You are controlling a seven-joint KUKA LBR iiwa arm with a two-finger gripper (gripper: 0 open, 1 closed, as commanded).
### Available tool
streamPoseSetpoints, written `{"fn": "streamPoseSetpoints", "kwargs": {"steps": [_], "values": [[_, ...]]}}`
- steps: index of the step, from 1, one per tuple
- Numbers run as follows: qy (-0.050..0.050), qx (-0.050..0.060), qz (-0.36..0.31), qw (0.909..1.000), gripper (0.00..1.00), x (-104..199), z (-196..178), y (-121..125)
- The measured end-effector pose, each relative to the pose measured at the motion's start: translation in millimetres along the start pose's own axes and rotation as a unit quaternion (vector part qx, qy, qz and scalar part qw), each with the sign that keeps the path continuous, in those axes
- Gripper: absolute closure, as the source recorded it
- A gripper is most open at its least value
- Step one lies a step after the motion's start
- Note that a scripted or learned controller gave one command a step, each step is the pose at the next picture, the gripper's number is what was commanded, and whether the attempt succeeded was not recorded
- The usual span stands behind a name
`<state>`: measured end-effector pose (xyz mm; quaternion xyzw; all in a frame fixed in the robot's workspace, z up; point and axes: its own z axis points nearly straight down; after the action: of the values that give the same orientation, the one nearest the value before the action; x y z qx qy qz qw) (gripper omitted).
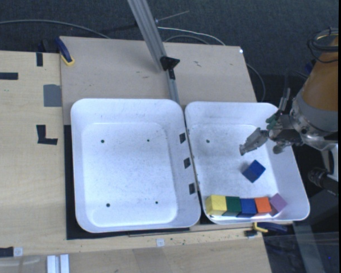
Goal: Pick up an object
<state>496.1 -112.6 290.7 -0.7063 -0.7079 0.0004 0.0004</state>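
Note:
A dark blue cube (253, 170) lies tilted on the floor of the right bin (216, 124). Along that bin's front wall runs a row of blocks: yellow (216, 203), green (233, 205), blue (248, 206), orange (262, 205) and purple (278, 202). My gripper (265, 146) hangs over the right bin's right half, just above and behind the dark blue cube. It is open, its fingers spread apart, and nothing is between them.
The left bin (79, 152) stands beside the right one, with black clips on the shared rims. A metal strut (149, 27) slants in from the top toward the bins' junction. The orange-banded arm (321, 90) stands over the right bin's right rim.

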Motion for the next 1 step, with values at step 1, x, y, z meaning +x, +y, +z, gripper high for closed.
{"fn": "streamPoseSetpoints", "kwargs": {"steps": [1], "values": [[-0.001,0.001,0.002,1.0000,0.00,-38.1,15.6,14.8]]}}
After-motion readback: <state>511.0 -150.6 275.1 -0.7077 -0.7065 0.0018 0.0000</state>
